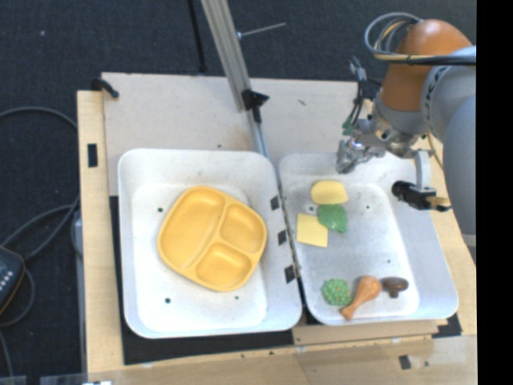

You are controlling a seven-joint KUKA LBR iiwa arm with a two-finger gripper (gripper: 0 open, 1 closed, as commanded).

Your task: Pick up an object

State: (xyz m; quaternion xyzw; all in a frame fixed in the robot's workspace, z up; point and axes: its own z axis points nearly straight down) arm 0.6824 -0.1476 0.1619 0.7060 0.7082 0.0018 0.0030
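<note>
Gripper (346,160), finger state untellable, is hovering at the right bin's (417,239) far edge; yellow toy (329,192) nearby is looking light, rigid, slippery, best pinched across its narrow sides.

So the bench (184,115) is a pale wood-coloured board sitting over dark carpet, with bare surface showing mostly along the 12 o'clock side and down the 9 o'clock edge. Two shallow white bins sit right on it, side by side and touching in the middle. The left bin (144,299) takes up the 9 o'clock half, the right bin (425,283) the 3 o'clock half, a bit smaller and tilted slightly. A slanted metal rail (227,42) comes down from 12 o'clock and meets the bench just above where the bins join. A small black clip (108,89) sits at the 10 o'clock corner.
</note>
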